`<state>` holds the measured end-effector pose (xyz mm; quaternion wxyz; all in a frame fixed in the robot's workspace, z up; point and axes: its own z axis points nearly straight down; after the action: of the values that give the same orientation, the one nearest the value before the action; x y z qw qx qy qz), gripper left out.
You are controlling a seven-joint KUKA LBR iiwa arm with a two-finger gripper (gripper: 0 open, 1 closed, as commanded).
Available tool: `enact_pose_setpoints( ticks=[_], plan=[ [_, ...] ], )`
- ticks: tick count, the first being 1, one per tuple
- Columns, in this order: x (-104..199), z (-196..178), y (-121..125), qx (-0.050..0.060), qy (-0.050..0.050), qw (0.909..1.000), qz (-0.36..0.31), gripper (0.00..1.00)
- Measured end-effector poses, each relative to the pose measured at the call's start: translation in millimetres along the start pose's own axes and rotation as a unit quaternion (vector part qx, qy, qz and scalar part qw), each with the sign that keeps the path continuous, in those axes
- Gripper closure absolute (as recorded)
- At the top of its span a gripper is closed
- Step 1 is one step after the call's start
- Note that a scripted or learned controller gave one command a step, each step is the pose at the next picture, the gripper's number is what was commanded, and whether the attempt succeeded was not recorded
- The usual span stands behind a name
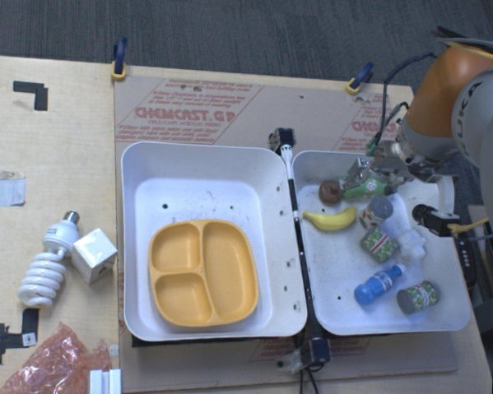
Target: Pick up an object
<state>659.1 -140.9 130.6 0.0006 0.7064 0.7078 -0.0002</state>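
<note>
The gripper (365, 175) is positioned low over the far end of the right bin (331, 312), above a green object (364, 188); jaw opening and contact with that object cannot be determined. A brown round object (330, 191) lies just to its left, with a banana (329, 219) nearby. Also in this bin: a grey-capped clear bottle (379, 210), a green-labelled can (379, 244), a blue bottle (379, 285) and a second green can (418, 297). The left bin (133, 310) contains a yellow divided tray (203, 272). A spiral light bulb (49, 260) lies on the bench outside the bins.
</note>
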Motion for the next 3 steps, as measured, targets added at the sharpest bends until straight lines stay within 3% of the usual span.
enact_pose_setpoints(
  ticks=[1, 2, 3],
  plan=[
    [-39, -66, 0, 0.0, 0.0, 1.0, 0.001, 0.0],
    [-11, -5, 0, 0.0, 0.0, 1.0, 0.0, 0.0],
    [-53, -60, 0, 0.0, 0.0, 1.0, 0.002, 0.0]
  ],
)
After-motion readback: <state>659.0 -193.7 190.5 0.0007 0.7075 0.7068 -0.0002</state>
